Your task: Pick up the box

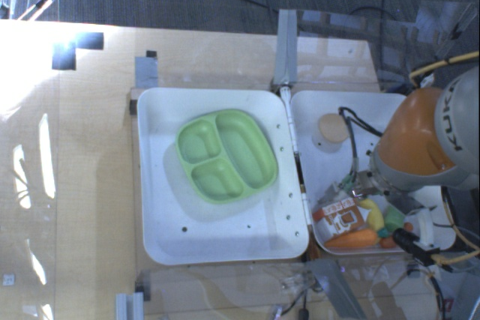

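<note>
The box (341,218) is a small red, brown and white carton lying flat near the front left of the right bin (315,110). My gripper (361,187) hangs under the orange band of the arm (417,140), just above and to the right of the box, close over its far edge. The wrist body hides the gripper's lower end, so I cannot tell whether it touches the box.
Crowded around the box are a yellow banana (370,209), a green toy (394,219) and an orange carrot (352,240). A round tan disc (332,128) lies further back. The left bin (154,183) holds a green divided plate (226,155).
</note>
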Controlling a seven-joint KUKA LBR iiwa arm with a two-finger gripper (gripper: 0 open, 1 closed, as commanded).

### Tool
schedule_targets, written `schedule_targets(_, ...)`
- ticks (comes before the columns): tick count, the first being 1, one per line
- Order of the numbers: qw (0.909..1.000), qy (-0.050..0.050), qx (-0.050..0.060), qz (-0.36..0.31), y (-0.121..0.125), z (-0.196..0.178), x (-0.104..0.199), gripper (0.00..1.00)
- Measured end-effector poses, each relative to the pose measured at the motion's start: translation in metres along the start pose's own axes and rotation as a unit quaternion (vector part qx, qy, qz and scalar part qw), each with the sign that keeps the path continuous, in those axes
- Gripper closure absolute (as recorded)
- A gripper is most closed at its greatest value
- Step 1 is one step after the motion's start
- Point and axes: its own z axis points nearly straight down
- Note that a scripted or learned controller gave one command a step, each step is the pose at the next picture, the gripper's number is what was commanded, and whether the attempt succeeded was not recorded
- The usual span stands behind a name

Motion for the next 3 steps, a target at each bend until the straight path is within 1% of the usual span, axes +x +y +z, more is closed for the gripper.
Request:
schedule_targets(1, 1.0000, -0.001, -0.004, -0.001, 0.004, -0.010, 0.000, 1.00)
schedule_targets(2, 1.0000, -0.001, -0.004, -0.001, 0.004, -0.010, 0.000, 0.00)
schedule_targets(3, 1.0000, 0.000, 0.001, -0.006, 0.016, 0.001, -0.001, 0.00)
